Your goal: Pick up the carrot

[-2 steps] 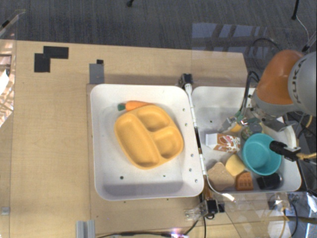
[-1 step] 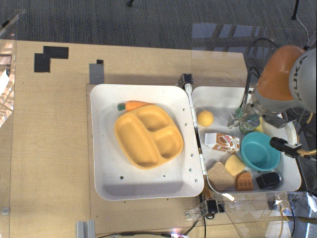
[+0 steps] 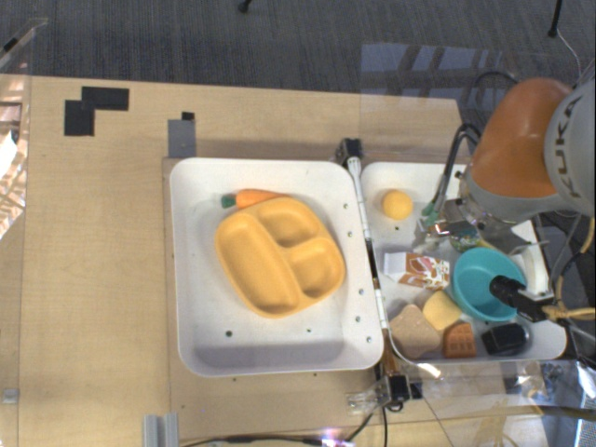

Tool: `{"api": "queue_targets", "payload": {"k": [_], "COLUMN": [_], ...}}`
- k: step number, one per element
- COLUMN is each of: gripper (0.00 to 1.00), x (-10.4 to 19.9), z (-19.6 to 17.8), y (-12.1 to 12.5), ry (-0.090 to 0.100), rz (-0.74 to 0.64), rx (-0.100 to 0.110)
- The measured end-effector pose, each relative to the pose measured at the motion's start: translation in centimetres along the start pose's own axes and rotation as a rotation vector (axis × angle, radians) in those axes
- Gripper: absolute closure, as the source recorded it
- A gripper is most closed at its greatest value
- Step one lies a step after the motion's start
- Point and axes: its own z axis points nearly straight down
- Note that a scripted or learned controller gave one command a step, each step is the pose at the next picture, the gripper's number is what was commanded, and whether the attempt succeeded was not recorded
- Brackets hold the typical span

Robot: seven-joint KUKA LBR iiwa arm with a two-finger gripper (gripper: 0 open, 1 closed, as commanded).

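Your carrot [image 3: 253, 196] lies in the left bin [image 3: 186, 277], near its far edge, tucked against the far rim of the yellow divided plate [image 3: 277, 254], green tip toward the bin's left wall. Likely a light, rigid plastic toy, smooth, apt to roll or slip. Take it across the thick orange middle, clear of the plate rim. Your gripper [image 3: 445, 223] hangs over the right bin [image 3: 424, 177]; whether it is wide or closed, you cannot tell.

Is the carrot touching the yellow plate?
Touching. In the camera view the carrot lies right against the far rim of the yellow plate in the left bin, with no gap between them.
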Motion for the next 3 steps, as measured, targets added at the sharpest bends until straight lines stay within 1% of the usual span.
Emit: {"api": "queue_targets", "payload": {"k": [1,2,3], "gripper": [0.00,0.00,0.00], "x": [-0.3,-7.1,-6.5], "z": [0.3,-2.2,10.5], "y": [-0.2,10.6,11.0], "ry": [-0.002,-0.006,0.007], "rz": [0.004,-0.074,-0.349], "rx": [0.006,0.001,0.027]}}
